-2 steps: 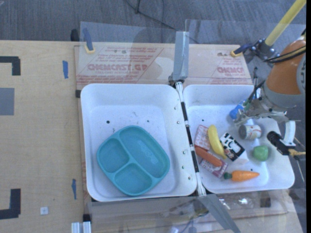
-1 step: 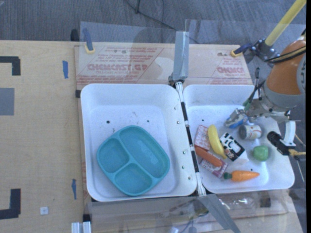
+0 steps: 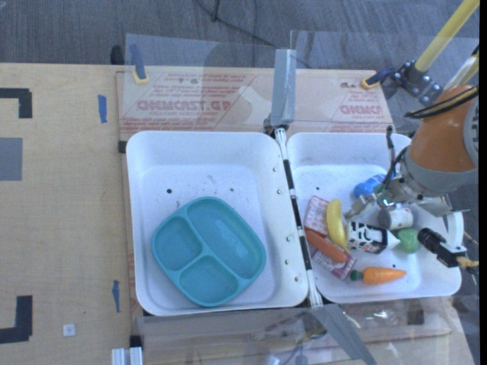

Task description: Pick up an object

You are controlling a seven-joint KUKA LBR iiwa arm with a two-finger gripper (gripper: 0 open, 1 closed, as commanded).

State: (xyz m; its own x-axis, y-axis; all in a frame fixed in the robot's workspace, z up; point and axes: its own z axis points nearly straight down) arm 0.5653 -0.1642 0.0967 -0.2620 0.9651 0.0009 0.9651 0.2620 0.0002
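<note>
The arm reaches in from the right, its orange band over the right bin. My gripper hangs low among the objects in that bin, between a blue item and a white cylinder. Just below it lies a black-and-white toy, with a green ball to its right. A yellow banana sits left of the gripper beside a pink packet. An orange carrot lies near the front wall, and another orange piece lies under the banana.
The left bin holds a teal divided plate. A grey post stands behind the wall shared by the two bins. A black part of the arm juts over the right bin's right rim.
</note>
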